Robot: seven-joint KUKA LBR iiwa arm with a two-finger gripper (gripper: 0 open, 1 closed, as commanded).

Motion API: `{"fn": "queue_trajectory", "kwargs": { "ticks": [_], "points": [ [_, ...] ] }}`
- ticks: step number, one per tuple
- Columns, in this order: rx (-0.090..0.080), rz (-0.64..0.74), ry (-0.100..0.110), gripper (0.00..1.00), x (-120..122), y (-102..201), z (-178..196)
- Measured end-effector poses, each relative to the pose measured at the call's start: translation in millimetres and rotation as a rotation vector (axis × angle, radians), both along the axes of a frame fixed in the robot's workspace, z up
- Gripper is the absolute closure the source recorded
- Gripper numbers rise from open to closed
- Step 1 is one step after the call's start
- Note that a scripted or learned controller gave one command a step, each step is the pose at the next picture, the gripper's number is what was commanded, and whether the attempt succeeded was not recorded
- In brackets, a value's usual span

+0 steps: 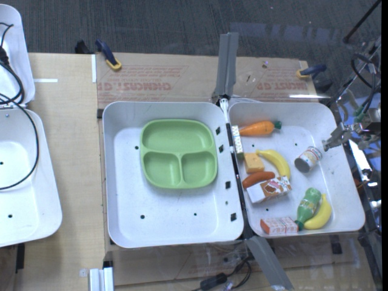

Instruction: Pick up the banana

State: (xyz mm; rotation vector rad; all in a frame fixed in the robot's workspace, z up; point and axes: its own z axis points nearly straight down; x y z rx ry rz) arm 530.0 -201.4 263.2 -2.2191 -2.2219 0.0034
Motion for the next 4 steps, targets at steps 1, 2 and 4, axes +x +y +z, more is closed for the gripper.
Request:
{"fn": "queue_trajectory", "kwargs": {
  "ticks": [1,2,4],
  "points": [
    [0.001,0.260,0.000,0.00,-2,67,-112],
    [0.001,0.299,0.000,0.00,31,62,-172],
    [-0.001,0.274,-0.002,1.00,67,98,-43]
  ]
}}
